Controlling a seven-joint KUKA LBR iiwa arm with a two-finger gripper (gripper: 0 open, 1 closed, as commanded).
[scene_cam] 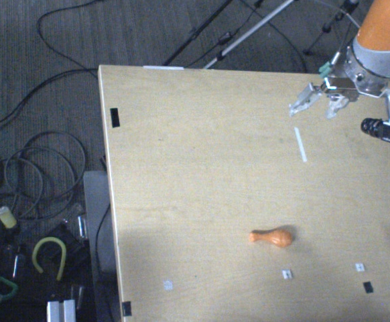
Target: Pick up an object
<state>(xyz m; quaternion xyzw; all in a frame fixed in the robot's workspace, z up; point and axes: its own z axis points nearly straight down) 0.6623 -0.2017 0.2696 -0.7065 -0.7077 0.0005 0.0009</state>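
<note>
The claw hangs spread open and empty above the far right of the counter, well apart from the orange gourd-shaped toy lying near the front, so it should travel over, line up across the toy's narrow neck, then drop

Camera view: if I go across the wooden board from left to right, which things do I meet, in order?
Black tape mark → orange pear-shaped object → white stick → gripper, fingers spread open above the board with nothing between them.
</note>
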